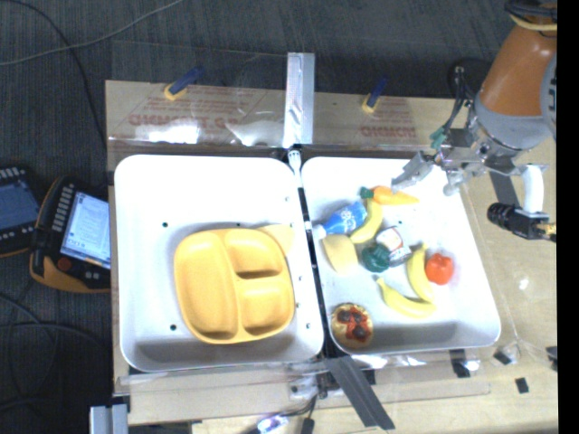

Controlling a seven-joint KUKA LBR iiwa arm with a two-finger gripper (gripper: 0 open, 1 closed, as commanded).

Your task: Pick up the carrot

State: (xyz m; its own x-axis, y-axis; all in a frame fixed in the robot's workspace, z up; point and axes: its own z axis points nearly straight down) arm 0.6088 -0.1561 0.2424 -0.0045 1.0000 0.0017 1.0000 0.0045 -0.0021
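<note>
Jaws [432, 172] spread apart, pinching nothing, at right bin's [479, 269] far edge. Carrot [391, 194]: small, orange, tapered, green top, lying just left of and below jaws, apart from them. Blue bottle [345, 217] beyond carrot, label unreadable. Bananas [409, 289], red pepper [439, 268] nearer camera, smooth plastic look. Yellow divided tray [235, 283] in left bin [145, 242]. Faint red print on far counter sheet [181, 116], illegible.
</note>
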